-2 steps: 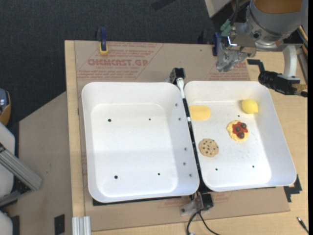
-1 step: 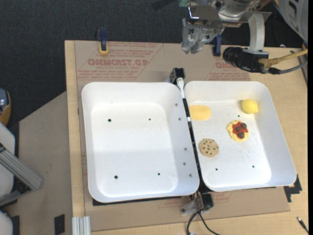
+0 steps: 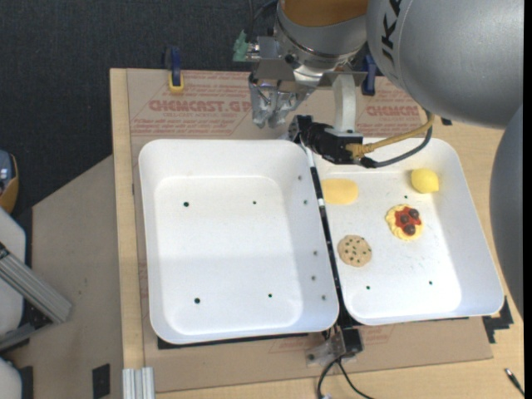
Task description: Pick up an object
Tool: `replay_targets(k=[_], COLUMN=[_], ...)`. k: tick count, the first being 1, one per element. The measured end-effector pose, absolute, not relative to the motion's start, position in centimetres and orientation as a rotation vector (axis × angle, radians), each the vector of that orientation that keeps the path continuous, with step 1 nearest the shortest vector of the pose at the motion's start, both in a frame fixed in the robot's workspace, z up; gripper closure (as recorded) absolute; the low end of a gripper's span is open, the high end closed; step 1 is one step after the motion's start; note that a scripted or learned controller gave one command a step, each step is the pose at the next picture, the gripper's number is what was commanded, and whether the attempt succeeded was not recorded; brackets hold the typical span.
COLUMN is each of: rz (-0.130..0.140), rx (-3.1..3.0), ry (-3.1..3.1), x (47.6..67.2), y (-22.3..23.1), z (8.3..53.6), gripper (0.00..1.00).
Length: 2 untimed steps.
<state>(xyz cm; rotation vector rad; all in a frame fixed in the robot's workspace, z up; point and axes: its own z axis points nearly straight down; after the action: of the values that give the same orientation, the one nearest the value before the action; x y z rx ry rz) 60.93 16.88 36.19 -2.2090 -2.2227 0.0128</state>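
Bins sit side by side: your left bin (image 3: 166,173) lies bare, while the right bin (image 3: 465,298) holds a pale oval (image 3: 340,192) lying long axis across, a cookie (image 3: 355,250), a jam tart (image 3: 405,221) and a lemon (image 3: 425,180). Gripper (image 3: 270,110) hangs behind the bins.

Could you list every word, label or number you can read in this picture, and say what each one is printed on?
"CHEMCAST G": red print, repeated and partly blurred, on the brown board behind the bins.
"KA": black letters, cut off by the frame edge, on the grey arm.
Smaller red lines under the board's print: too small to read.
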Motion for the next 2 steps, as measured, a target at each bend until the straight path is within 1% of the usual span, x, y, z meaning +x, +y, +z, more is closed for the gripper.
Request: replay_targets(k=[1, 2], rz=[0.008, 0.006], rx=[-2.211, -2.217], ry=[-2.225, -2.221], x=[62.1, 58.0], y=[22.8, 22.5], z=[31.6, 32.2], gripper=[1.00, 1.00])
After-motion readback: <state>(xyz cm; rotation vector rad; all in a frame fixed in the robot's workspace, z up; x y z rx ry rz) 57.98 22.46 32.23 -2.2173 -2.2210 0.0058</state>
